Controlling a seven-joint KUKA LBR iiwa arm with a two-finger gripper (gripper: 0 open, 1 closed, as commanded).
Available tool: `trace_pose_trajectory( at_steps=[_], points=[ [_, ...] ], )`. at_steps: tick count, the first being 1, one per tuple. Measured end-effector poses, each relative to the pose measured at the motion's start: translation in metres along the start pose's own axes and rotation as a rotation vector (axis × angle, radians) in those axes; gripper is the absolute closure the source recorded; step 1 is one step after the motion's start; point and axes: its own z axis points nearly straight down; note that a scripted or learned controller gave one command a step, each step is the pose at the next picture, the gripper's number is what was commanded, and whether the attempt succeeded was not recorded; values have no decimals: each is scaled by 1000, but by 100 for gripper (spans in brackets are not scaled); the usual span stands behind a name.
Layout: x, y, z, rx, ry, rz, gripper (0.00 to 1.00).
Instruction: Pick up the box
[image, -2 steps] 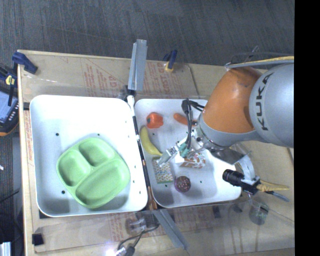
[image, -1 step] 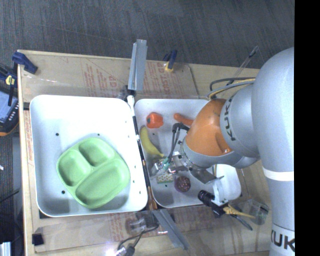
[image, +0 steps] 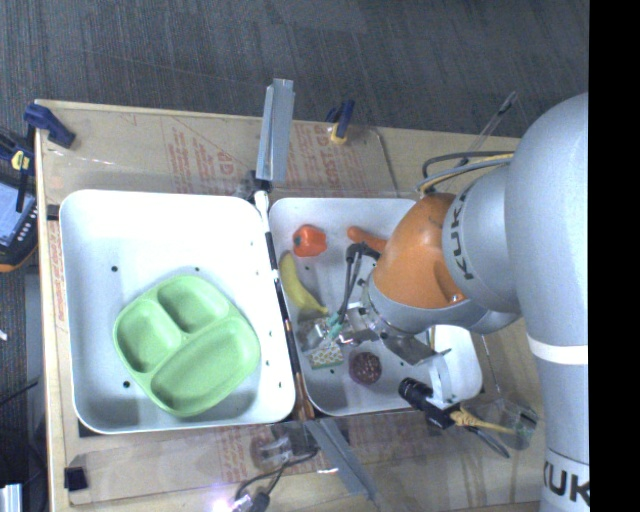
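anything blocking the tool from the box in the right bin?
Nothing visible does. The tool is already low in the right bin, right at the small patterned box. The banana lies beside them toward the divider, and a dark round thing sits just next to the box, tight quarters.

One camera is sitting high above the desk (image: 200, 150), looking down at a slant, taking in both white bins (image: 90, 300) from fairly near.

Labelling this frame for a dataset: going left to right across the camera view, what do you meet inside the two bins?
Green divided plate → banana → orange-red tomato-like fruit → dark round fruit → the arm's orange band.
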Motion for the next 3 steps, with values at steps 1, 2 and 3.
trace_pose_trajectory(
  at_steps=[1,2,3],
  points=[
    [52,7,-133,-8,-1,-71,100],
    [73,35,-115,-6,-1,-3,100],
    [33,34,-111,-7,-1,89,100]
  ],
)
